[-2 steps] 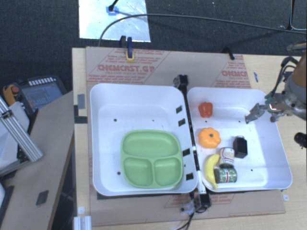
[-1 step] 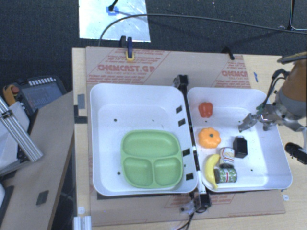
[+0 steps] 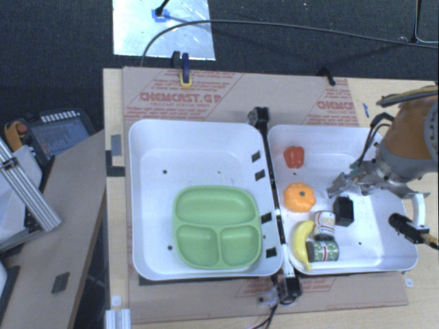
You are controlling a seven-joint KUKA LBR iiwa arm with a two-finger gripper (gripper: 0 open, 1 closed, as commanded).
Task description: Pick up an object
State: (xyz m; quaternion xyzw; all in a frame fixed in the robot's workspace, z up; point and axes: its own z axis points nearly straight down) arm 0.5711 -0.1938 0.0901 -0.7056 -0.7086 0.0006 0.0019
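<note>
My arm comes in from the right over the right-hand shallow white plastic bin, the orange band and grey wrist sitting above its far right side. My hand hangs low inside that bin, a small dark blocky shape at the end of pale metal linkage. I cannot tell whether it is released or clenched; nothing visibly sits in it.

Contents of the right bin, back to front:
- small red bell pepper, glossy and lumpy, near the back left corner.
- round orange pumpkin-like fruit, ribbed, with a green stem nub, just left of my hand but apart from it.
- small white cylindrical can with a red label, just beside and in front of my hand.
- curved yellow banana, smooth, lying along the left wall.
- dark green cylindrical tin on its side, touching the banana.

Left-hand shallow white plastic bin: holds a pale green three-compartment plastic plate, rounded corners, matte, lying flat toward the front right.

Both bins rest on brown printed cardboard over the pale wooden worktop. A black divider strip runs between the bins.
</note>
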